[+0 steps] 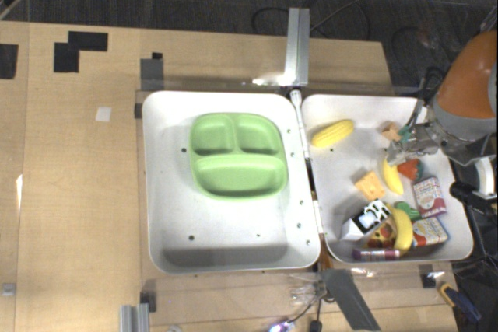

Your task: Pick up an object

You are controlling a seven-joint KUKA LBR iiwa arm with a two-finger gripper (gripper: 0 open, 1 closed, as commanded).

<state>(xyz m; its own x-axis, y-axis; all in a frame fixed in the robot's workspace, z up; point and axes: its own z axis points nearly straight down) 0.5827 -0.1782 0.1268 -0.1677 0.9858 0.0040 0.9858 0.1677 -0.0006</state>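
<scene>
The tool (406,145), its grip state impossible to tell, hangs low over the right bin (342,106), where toys lie heaped, seemingly lining up on a small yellow piece (393,176).

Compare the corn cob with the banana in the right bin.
The corn cob lies alone near the right bin's top left, on bare floor; the banana sits at the bottom, crowded among other toys. The corn cob is stubby and nearly straight; the banana is slimmer and curved. The corn cob lies slantwise; the banana runs more upright. Both are yellow.
</scene>
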